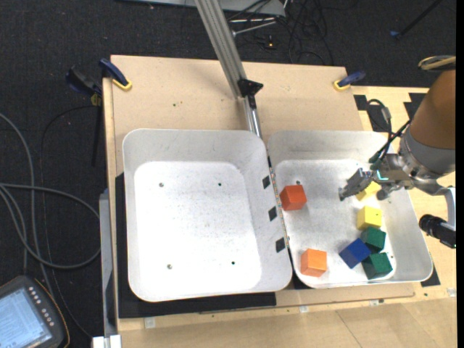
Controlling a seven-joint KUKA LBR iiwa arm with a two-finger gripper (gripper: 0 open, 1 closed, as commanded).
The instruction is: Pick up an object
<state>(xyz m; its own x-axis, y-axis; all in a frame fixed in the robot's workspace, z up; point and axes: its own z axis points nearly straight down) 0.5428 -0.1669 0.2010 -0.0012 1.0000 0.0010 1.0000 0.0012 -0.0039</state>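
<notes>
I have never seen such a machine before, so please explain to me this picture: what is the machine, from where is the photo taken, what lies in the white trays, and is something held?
The photo is taken from one camera fixed above a wooden bench, looking down at a slant. The machine is a robot arm, grey with an orange band, reaching in from the right. Its gripper is a two-finger claw for picking things up.

Two shallow white trays sit side by side. The right tray holds small blocks: two orange, two yellow, two green and one blue. The gripper is above this tray, near a yellow block. Whether it holds anything cannot be told from this picture.
</notes>
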